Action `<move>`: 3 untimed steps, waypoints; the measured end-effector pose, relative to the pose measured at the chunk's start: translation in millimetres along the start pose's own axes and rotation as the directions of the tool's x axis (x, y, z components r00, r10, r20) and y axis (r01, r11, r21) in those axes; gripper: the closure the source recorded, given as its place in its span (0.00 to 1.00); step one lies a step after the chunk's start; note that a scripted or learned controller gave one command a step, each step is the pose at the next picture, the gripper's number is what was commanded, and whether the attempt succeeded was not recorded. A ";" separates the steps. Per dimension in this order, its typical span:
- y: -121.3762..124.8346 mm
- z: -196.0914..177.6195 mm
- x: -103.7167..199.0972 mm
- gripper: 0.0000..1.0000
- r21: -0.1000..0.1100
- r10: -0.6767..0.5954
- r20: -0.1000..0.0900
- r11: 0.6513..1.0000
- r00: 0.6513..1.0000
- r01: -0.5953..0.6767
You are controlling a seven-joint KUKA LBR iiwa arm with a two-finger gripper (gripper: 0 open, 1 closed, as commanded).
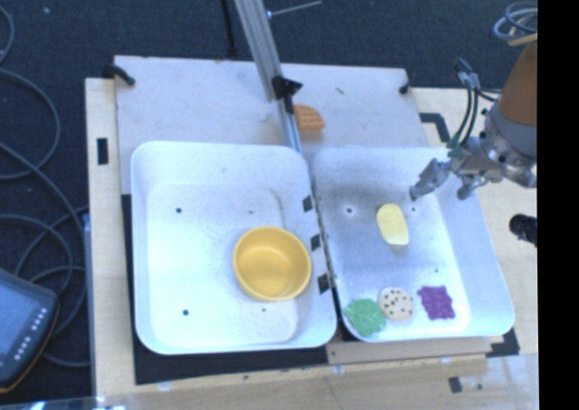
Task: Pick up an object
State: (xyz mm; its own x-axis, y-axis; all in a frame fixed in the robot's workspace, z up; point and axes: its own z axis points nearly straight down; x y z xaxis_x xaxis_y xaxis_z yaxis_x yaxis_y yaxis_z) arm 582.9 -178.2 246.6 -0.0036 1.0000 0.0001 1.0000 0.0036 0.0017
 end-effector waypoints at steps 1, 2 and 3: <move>0.0 0.0 0.0 0.00 0.000 0.000 0.000 1.000 1.000 0.000; 1.3 53.6 -11.7 0.00 0.006 0.005 0.003 1.000 1.000 -0.005; -2.9 99.0 -6.4 0.00 0.005 0.006 0.002 1.000 1.000 -0.006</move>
State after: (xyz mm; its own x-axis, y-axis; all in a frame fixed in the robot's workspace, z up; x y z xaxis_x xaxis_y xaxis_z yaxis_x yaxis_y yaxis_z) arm 580.2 -184.6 147.6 0.0021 1.0000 -0.0019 1.0000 -0.0021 -0.0033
